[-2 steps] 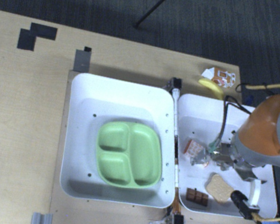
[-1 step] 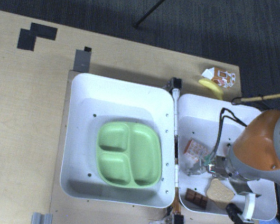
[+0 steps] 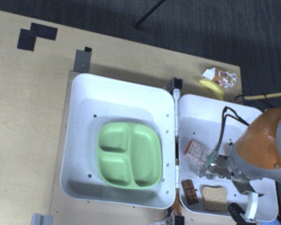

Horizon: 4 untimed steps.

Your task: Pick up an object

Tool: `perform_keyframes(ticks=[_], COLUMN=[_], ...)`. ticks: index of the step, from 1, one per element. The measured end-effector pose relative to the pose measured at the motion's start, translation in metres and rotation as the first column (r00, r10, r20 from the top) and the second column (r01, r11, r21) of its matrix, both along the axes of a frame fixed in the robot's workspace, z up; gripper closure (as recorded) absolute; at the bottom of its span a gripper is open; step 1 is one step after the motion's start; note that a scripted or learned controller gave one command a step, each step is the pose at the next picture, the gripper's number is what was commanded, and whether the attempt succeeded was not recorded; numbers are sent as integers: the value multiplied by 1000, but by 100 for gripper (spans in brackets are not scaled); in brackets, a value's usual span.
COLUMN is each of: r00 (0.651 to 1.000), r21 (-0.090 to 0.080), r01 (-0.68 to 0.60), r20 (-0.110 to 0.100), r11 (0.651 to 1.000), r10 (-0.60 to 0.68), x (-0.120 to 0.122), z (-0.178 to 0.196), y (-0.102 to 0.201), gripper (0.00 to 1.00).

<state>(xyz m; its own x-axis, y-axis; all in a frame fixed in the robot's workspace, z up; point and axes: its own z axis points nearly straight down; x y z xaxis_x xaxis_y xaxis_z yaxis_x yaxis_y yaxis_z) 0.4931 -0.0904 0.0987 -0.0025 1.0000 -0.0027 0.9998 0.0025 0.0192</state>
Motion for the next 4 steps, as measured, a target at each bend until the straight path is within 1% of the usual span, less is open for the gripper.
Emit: perform_keyframes(ticks=[1,2,3,4], r00=[1000,1000,1000,1000], r21=[0,1,1,2], r01=[0,-2,-2,-4], r20=[-1,3,3,6], r11=[1000,1000,1000,1000], r10=[0,2,2,4], x=[0,1,1,3], z=[0,10,10,21], y=[0,1,1,1], gripper=[0,100,0,100])
